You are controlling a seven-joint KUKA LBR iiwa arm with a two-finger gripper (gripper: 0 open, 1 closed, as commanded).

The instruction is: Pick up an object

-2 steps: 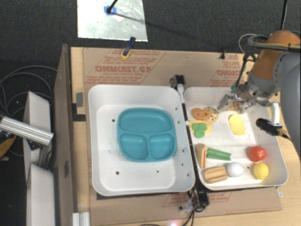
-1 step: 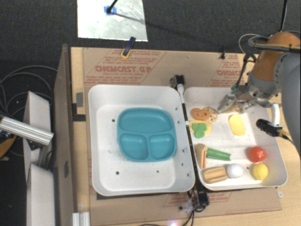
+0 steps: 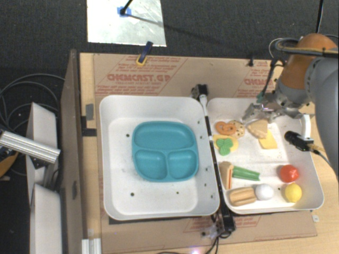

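The gripper point(image 3: 263, 112) hangs low with its metal fingers point(image 3: 250, 111) spread apart, and I can see nothing between them. Right under their tips lies the tan slice point(image 3: 258, 128) — a flat, matte, bread-like piece resting on the floor of the right bin point(image 3: 317, 180), toward its rear.

Two things crowd the slice. A round, speckled orange cookie point(image 3: 229, 127) sits just to its left. A smooth yellow cheese wedge point(image 3: 269, 141) presses in at its lower right, touching it or nearly so. The slice's far side, where the gripper hovers, is the less crowded one.

The slice's long axis runs at a slant, from upper left down to lower right, with the lower end aimed at the cheese.

Below and left of the slice is a lumpy green piece point(image 3: 225, 145). Well in front of the slice are a glossy green pod point(image 3: 246, 172), an orange stick point(image 3: 228, 175), a tan bun point(image 3: 242, 196) and a white egg point(image 3: 264, 192). A red tomato point(image 3: 288, 173) and a yellow lemon point(image 3: 293, 193) lie toward the slice's front right.

Far to the slice's left, past the dividing walls, a teal divided plate point(image 3: 164, 151) of smooth plastic lies in the left bin point(image 3: 114, 142).
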